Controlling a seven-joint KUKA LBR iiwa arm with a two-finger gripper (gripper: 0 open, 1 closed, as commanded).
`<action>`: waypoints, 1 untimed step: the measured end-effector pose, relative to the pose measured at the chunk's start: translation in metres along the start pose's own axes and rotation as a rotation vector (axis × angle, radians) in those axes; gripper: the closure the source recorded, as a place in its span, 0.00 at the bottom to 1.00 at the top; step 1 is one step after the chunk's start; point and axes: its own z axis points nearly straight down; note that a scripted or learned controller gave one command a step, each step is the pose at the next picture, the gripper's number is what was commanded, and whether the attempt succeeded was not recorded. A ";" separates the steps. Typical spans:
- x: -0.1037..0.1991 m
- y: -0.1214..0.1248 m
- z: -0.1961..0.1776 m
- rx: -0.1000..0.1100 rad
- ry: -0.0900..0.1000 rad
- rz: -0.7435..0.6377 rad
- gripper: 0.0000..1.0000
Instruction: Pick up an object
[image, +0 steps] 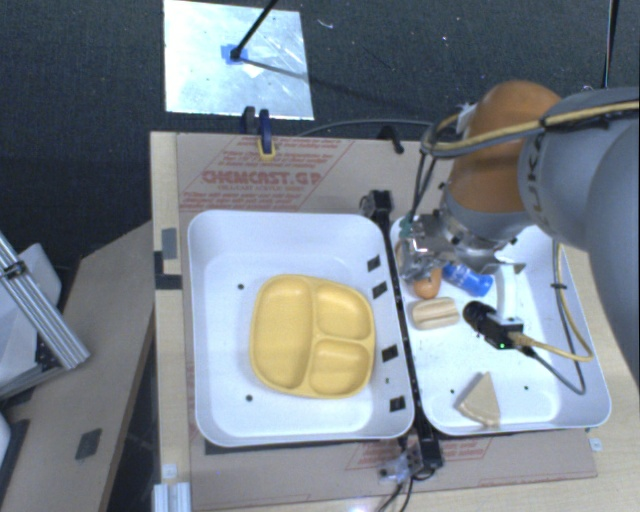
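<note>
A tan bench stands on a dark floor, with a shiny metal sheet past its far edge. A brown board lies on the bench, and red letters on it read "CHEMCAST", with more words too blurry to read. Two white bins sit side by side on the board. The left bin holds a yellow tray with three parts. In the right bin, the gripper hangs low near the far left corner, and I cannot tell how its tips stand or if it has hold of anything. A small orange ball sits just beside it. A tan roll lies in front of the ball with its long side running left to right. A blue thing lies near the ball. A tan wedge rests by the near edge, its point aimed at the far edge.
</note>
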 end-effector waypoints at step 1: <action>0.056 -0.006 0.002 -0.001 -0.001 0.002 1.00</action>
